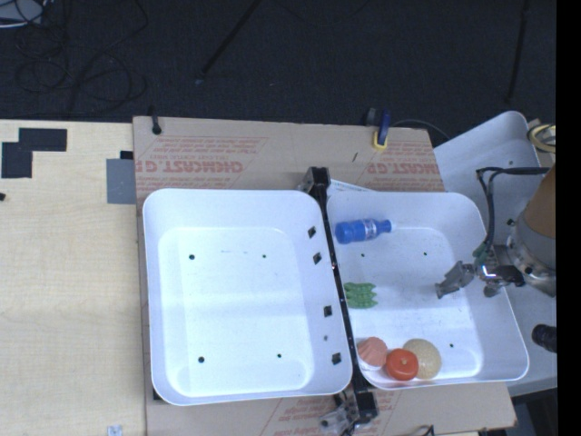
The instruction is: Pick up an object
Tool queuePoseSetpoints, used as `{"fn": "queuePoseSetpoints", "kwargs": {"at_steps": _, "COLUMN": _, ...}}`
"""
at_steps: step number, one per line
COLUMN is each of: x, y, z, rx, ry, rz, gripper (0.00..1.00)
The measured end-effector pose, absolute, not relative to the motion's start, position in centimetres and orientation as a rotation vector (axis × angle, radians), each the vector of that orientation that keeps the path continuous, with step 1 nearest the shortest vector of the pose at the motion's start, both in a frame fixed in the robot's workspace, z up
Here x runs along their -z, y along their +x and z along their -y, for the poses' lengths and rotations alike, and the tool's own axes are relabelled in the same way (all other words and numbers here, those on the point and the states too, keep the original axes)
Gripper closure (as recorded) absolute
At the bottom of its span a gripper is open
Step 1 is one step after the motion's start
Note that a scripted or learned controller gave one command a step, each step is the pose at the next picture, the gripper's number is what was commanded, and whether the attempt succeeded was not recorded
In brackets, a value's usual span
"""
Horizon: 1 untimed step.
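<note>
Your tool (451, 282) hovers over the right bin (495, 352), whether apart or together I cannot tell, gripping nothing; the blue bottle (362, 231), green toy (359, 294) and round pieces (400, 360) lie unpicked, so the pick remains.

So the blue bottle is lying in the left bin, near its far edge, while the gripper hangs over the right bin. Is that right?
Not quite. The blue bottle lies in the right bin, near its far edge, as the camera view shows. The gripper does hang over that right bin.
</note>
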<state>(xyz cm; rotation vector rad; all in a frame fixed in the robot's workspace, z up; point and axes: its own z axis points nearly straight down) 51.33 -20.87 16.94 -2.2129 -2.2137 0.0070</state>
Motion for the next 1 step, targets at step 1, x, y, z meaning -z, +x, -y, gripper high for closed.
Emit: {"fn": "queuePoseSetpoints", "kwargs": {"at_steps": 1, "x": -17.61, "y": 51.42, "z": 21.08, "rx": -0.002, "ry": -2.222, "rz": 2.216, "gripper": 0.0}}
